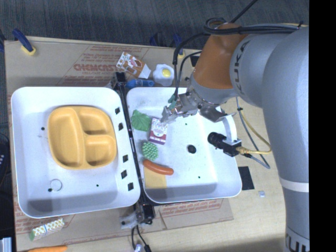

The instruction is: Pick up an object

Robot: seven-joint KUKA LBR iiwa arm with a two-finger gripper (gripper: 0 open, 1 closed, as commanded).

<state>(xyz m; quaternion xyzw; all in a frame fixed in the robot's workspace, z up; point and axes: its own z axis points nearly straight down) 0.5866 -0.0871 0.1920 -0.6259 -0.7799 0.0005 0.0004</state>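
Two white bins (21,156) sat on brown card printed in red, the left holding a yellow tray (82,136), the right a green cloth (140,121), a purple-and-white packet (158,130), a dotted green ball (150,150) and an orange-red sausage (158,167), under a grey arm (273,67) banded orange.

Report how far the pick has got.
Done: the hand has reached the right bin, low over its upper left part. In hand: nothing visibly gripped; it hangs just above the small carton. Left: the grasp and lift. The carton, green pieces and hot dog lie in the bin.
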